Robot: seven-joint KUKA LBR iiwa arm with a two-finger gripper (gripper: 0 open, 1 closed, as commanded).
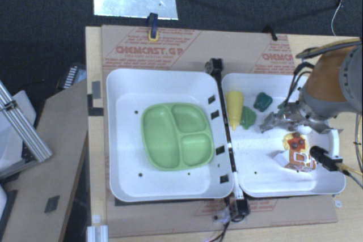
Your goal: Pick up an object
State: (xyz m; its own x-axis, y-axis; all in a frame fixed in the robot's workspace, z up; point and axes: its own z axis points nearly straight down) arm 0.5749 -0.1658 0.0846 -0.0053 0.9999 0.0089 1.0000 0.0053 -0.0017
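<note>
Nearest you in the right bin point(249, 187), toward its front right corner, lies a crumpled white packet with orange and red print point(297, 153), resting on the bin floor. Just behind it, toward the right edge of that bin, the gripper point(276, 119) hangs low over the floor, its metal fingers reaching left from the grey wrist; you cannot tell whether they are spread or closed, and nothing is seen between them. The packet lies just to the front and right of the fingertips, close to the wrist but not in the grip. Left of the fingertips, a light green lump point(248, 117) sits beside a yellow cone-shaped piece point(234, 107), which lies along the left wall of the right bin with its point toward the front. Behind those, nearer the back wall, is a dark green block point(262, 101), apart from the gripper. In the left bin point(122, 178), a light green divided plate point(175, 136) with three compartments rests near the middle of the floor. The arm's orange band point(326, 76) stands at the right bin's back right corner.
</note>
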